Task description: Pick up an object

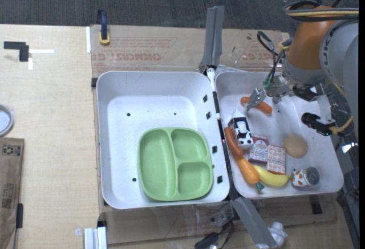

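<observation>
Claw (pixel 256 98) above small carrot (pixel 259 106); toy cow (pixel 242 131), big carrot (pixel 239 156) nearby.

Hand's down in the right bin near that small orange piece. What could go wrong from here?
1. The hand sits at the small orange carrot-like piece, which lies near the right white bin's back wall; a grasp may slip or nudge it away.
2. The black-and-white toy cow and the long orange carrot lie close below; a lower pass might bump them.
</observation>
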Robot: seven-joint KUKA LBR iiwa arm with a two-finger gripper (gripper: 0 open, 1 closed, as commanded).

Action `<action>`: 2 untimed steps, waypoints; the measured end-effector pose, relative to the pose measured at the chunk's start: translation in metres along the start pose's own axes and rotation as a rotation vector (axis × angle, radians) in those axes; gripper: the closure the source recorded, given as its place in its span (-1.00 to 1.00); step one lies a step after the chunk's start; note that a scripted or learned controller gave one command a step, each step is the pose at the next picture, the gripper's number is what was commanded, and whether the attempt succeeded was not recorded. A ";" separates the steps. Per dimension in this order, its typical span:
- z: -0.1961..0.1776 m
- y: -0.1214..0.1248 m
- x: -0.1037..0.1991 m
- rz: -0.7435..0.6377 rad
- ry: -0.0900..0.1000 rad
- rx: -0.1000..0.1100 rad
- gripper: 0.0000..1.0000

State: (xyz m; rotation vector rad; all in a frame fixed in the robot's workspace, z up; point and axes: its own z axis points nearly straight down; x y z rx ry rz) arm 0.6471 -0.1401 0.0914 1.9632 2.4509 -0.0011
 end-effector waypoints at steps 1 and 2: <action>-0.009 -0.001 -0.001 0.002 0.000 0.001 1.00; -0.141 -0.052 0.059 0.114 0.000 0.001 1.00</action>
